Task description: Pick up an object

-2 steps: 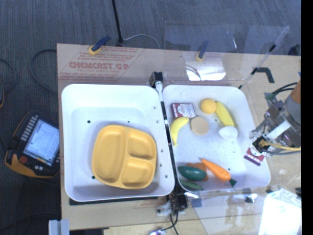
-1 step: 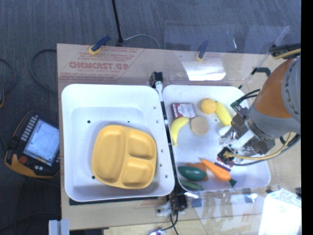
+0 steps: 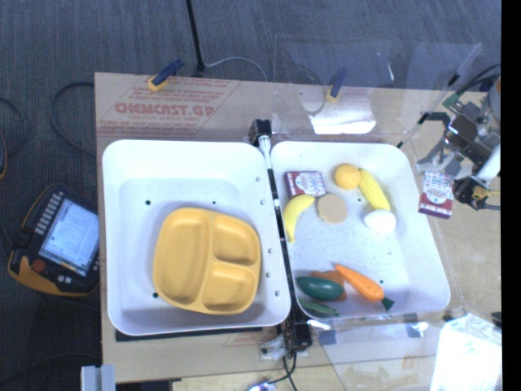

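The robot's metal gripper (image 3: 468, 157) hung past the right white plastic bin (image 3: 423, 255), above a small red-and-white box (image 3: 436, 194). I could not tell its state.

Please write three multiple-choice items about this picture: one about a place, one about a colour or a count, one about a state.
1. Where is the yellow divided plate?
A. left bin
B. right bin
C. on the floor

2. What colour is the carrot?
A. purple
B. orange
C. white

3. What does the gripper carry?
A. the banana
B. the egg
C. a small red and white box

Key: 1 A, it lies in the left bin. 2 B, orange with a green end. 3 C, the small red and white box hangs below it, outside the right bin.
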Tool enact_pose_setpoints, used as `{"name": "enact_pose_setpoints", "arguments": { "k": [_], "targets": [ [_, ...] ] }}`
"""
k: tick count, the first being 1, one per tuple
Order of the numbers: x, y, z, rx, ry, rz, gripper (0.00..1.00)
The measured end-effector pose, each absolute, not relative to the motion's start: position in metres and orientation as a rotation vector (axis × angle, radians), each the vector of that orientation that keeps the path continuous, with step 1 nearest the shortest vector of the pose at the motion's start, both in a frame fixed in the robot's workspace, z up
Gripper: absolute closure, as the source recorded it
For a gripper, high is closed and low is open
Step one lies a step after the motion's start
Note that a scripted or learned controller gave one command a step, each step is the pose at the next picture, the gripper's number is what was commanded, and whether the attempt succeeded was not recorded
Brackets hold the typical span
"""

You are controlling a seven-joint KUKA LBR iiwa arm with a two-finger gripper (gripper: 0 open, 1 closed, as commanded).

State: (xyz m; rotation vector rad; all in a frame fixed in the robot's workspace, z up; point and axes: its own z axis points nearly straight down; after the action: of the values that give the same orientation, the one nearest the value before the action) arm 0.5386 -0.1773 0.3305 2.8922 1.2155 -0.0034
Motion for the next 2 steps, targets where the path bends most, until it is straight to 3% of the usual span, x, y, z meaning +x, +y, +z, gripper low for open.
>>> {"name": "enact_pose_setpoints", "arguments": {
  "k": [1, 2],
  "targets": [
    [0.502, -0.143, 0.256, 3.002, 0.942, -0.019, 1.0],
    [0.587, -0.191, 0.329, 2.769, 1.473, -0.006, 1.0]
  ]
}}
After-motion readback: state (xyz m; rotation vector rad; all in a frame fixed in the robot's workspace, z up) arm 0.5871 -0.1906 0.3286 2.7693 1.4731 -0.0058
